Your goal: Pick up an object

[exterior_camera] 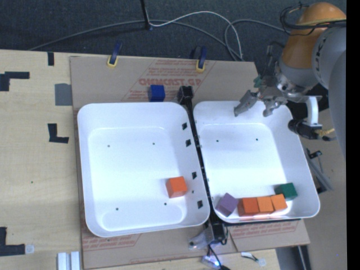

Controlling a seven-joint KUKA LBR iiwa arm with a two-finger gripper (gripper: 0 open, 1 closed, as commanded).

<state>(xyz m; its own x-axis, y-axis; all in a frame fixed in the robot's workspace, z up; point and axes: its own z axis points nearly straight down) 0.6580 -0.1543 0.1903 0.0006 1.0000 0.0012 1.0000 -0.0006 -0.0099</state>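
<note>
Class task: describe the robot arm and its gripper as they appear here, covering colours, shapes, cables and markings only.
The arm is bulky and rounded, grey with an orange band above the wrist. Thin dark cables loop over the band. The gripper is a small grey metal unit with two slim fingers. A white and black fitting sits beside the wrist. No markings are readable.

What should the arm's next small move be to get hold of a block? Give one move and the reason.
Probably carry the gripper toward the near edge of the right bin and stop above the row of blocks. The gripper hangs open and holding nothing over that bin's far rim, while the purple block, two orange blocks and green block lie along the near wall.
</note>
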